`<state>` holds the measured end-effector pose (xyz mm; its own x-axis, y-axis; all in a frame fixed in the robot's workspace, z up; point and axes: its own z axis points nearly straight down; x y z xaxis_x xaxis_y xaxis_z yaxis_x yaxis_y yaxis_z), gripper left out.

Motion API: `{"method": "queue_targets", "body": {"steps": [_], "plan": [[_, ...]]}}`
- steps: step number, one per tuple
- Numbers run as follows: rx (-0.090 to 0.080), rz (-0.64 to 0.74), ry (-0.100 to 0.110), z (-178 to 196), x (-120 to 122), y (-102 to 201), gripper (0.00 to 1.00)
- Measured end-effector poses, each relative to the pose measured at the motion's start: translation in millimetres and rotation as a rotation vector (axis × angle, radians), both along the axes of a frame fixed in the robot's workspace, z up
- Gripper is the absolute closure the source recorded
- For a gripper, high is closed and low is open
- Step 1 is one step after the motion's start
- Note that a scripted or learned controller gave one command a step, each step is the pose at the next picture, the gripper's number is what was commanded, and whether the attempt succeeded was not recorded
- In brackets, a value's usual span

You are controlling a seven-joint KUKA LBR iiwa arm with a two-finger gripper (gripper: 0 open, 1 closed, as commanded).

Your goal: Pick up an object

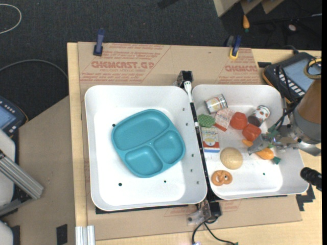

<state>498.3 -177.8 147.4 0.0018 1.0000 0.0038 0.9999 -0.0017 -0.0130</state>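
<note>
You see the desk (pixel 153 60) carrying two shallow white bins side by side. The left bin (pixel 102 152) holds a teal divided plate (pixel 148 143), lying flat near the bin's centre. The right bin (pixel 255 180) holds the candidate objects: a small can (pixel 216 104) on its side near the far edge, a green piece (pixel 206 120) and a small carton (pixel 210 139) along the left wall, a pink-and-white packet (pixel 223 119), two red items (pixel 244 126) close together, a dark-and-white object (pixel 260 114) beyond them, a pale round object (pixel 231 158), and a pretzel-shaped item (pixel 222 177) nearest you. The arm (pixel 312 111) reaches in from the right, and its gripper (pixel 269 140) sits low over the right bin, just above an orange object (pixel 264 153). The fingers are too small and cluttered to resolve; you cannot tell whether they are open, closed, or gripping the orange object, though they appear to touch it.
</note>
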Motion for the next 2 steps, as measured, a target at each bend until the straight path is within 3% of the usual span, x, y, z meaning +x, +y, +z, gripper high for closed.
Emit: {"method": "queue_targets", "body": {"steps": [1,2], "plan": [[0.000,0.008,-0.010,-66.2,36.3,47.9,0.00],[-0.004,0.001,-0.014,-52.4,35.1,44.1,1.00]]}}
